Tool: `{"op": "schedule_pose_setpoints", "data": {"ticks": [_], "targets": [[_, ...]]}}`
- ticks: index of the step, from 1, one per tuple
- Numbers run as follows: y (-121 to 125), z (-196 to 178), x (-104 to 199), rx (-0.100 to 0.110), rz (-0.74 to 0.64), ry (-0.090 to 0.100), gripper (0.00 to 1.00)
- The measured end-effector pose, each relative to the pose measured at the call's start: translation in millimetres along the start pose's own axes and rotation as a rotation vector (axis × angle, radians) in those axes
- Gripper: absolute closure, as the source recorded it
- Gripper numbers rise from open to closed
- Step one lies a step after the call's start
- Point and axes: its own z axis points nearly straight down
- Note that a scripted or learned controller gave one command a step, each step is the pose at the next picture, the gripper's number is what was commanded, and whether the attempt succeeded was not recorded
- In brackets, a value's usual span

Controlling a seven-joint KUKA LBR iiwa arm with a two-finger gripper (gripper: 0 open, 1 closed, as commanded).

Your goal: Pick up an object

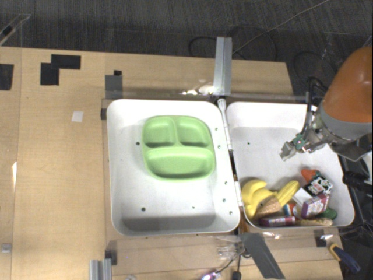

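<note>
Worktop (58, 174): pale wood-grain board carrying both bins; black squares mark its far left part.
Floor (145, 10): dark grey carpet beyond the worktop's far edge, crossed by thin cables.
Metal post (223, 63): grey upright profile at the far edge, on the seam between the two bins.
Left bin (125, 209): shallow white tub, landmark for the places below.
Green tray (177, 146): three-compartment plate lying flat in the left bin, toward its far half.
Right bin (256, 124): white tub touching the left bin's right wall.
Arm (349, 104): grey body with an orange band, entering over the right bin's right wall.
End effector (291, 148): hangs over the bare middle of the right bin, well right of the left bin; whether its fingers are open or closed cannot be told, and nothing is seen between them.
Banana (253, 192): yellow, in the right bin's near part, just beside the wall shared with the left bin.
Object pile (303, 206): small boxes and toys, including an ice cream cone, clustered along the right bin's near wall, apart from the end effector.
</note>
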Motion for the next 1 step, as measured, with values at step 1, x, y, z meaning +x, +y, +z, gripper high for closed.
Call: {"op": "schedule_pose_setpoints", "data": {"ticks": [1], "targets": [[-0.1, 0.2, 0.0, 0.0, 0.0, 0.0, 0.0]]}}
